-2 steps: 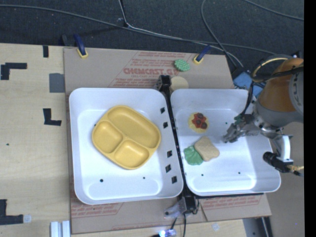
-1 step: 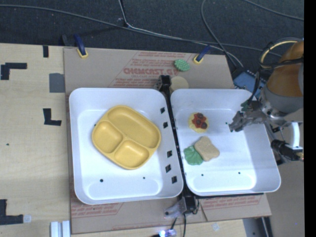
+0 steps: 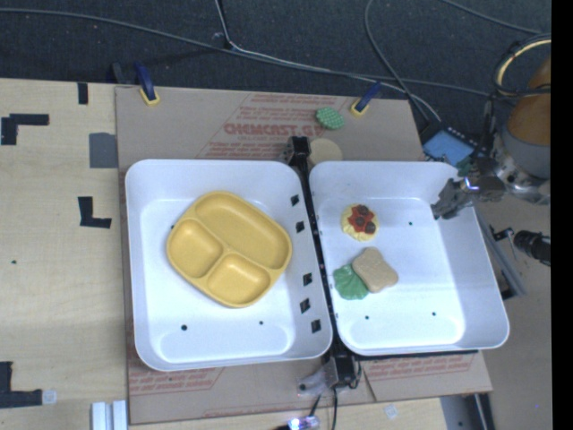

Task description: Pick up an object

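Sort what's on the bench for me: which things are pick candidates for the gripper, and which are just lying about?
For the job:
gripper, above the right bin's far right rim
toy pizza slice
tan bread slice
green leafy piece, touching the bread slice

Lying about:
yellow divided tray in the left bin
green waffle-textured piece on the cardboard behind the bins

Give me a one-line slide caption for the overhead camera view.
End effector at right bin's edge; toy foods inside, yellow divided tray in left bin.
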Robot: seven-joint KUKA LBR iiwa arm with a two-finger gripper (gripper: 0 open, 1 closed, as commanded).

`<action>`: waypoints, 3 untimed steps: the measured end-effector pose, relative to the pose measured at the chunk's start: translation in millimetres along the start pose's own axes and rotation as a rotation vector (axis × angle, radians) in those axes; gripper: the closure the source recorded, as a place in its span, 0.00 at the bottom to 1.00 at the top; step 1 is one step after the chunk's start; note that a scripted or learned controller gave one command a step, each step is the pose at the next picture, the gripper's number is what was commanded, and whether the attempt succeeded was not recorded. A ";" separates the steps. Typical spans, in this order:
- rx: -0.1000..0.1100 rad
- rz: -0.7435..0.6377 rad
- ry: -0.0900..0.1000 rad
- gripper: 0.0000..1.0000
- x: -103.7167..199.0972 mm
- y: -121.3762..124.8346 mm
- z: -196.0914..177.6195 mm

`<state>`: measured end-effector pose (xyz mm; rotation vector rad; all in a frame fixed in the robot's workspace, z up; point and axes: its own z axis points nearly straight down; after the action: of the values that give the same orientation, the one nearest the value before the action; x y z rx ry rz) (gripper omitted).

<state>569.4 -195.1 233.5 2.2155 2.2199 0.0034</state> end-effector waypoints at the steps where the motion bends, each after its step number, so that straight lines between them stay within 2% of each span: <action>1: 0.005 0.001 0.002 1.00 0.2 0.5 -8.2; 2: 0.005 -0.005 0.004 1.00 57.8 10.5 -15.4; 3: 0.006 -0.003 0.003 1.00 105.6 9.7 -11.5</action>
<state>578.9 -89.5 244.9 2.2163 2.2283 -0.0004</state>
